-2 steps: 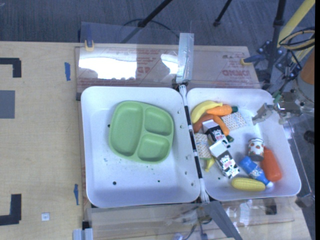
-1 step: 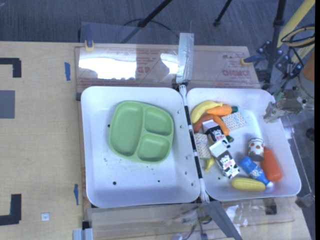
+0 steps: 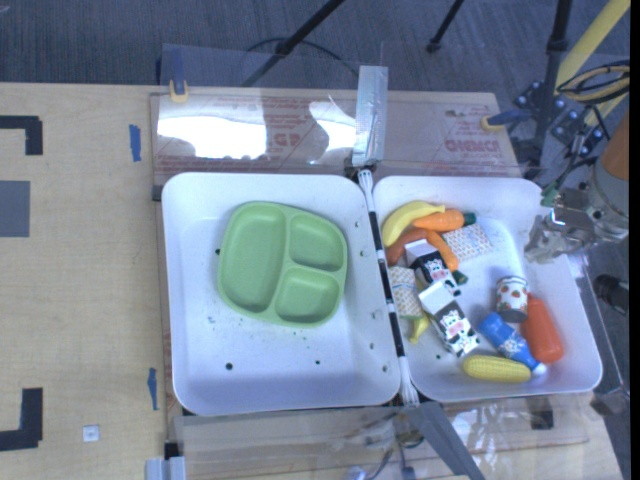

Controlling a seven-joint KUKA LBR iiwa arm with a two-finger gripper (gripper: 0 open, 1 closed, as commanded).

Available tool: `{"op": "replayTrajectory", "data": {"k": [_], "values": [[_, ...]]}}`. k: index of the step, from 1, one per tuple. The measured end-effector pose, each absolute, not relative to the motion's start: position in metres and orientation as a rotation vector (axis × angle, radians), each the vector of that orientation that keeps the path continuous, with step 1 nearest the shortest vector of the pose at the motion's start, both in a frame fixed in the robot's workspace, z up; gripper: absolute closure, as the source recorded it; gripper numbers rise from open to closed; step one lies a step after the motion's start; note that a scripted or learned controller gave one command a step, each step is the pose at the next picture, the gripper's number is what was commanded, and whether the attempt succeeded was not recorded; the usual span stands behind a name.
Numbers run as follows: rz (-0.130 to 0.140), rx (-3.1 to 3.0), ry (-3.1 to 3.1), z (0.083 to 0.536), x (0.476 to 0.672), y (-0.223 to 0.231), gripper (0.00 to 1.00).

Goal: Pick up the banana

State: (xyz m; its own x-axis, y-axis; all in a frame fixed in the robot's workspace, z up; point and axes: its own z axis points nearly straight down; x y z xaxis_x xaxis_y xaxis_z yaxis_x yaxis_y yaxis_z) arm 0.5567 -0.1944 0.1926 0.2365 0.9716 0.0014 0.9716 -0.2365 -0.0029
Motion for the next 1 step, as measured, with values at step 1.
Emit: {"op": "replayTrajectory", "data": {"k": [1], "values": [[-0.001,-2.217,-2.229,0.3313,0.5198,-0.1771,1.0]]}}
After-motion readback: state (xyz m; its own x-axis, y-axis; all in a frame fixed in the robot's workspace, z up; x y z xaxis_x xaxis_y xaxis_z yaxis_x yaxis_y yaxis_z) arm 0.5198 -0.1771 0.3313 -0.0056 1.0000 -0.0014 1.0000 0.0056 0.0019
